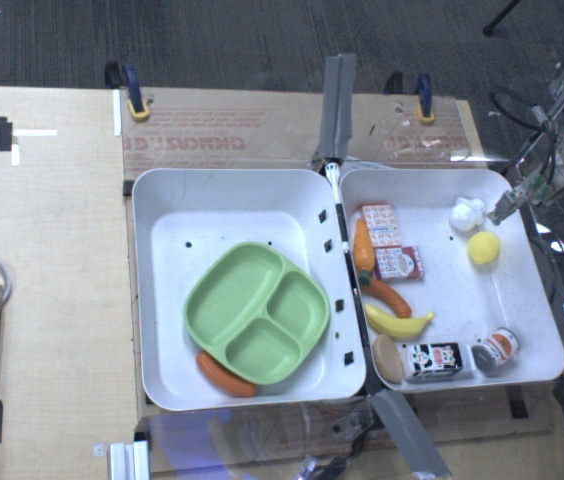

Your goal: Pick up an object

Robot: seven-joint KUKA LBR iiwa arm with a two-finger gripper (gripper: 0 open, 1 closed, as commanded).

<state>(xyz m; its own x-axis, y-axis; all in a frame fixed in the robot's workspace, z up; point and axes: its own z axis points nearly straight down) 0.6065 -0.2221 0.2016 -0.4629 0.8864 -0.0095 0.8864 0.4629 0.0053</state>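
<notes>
My gripper point(509, 206) hangs over the right bin point(522, 298) at its far right corner, just right of a white crumpled object point(467, 213) and above a yellow ball point(483, 249). I see nothing held in it. Further left in that bin lie two red-and-white cartons point(380, 225) point(399, 263), an orange carrot point(363, 246), a red-orange sausage point(387, 295) and a banana point(397, 320). Along the near wall sit a brown bun point(387, 358), a black-and-white carton point(432, 360) and a small can point(495, 349).
The left bin point(162, 268) holds a green divided plate point(257, 313) with an orange sausage point(227, 374) partly under its near edge. A grey divider post point(338, 108) stands between the bins at the back. Cables hang by the arm at the upper right.
</notes>
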